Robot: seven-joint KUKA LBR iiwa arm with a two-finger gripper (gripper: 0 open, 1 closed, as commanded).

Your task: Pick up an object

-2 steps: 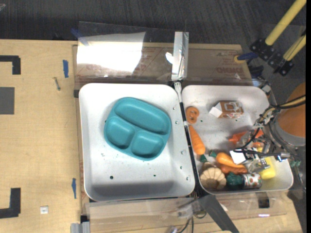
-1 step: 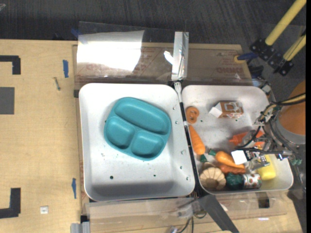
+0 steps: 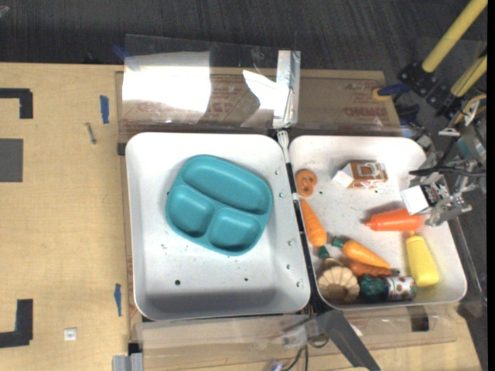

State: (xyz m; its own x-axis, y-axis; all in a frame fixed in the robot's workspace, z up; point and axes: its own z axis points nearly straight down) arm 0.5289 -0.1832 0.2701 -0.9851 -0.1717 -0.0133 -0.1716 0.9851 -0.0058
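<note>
Right bin (image 3: 340,149), smooth white plastic: glossy orange bottle (image 3: 394,222) lying at 3 o'clock, tapered carrots (image 3: 312,224) centre, yellow cylinder (image 3: 422,260) at 4. Gripper (image 3: 447,201), wiry metal, at bin's 3 o'clock rim beside bottle; finger state indeterminable. Left bin (image 3: 147,161): teal three-compartment tray (image 3: 219,203).

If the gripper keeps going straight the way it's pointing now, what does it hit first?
Most likely the orange bottle-shaped toy: the gripper sits at the right bin's right edge, aimed leftward and down, with that toy closest ahead. Height is unclear from above, so it might pass over it.
</note>
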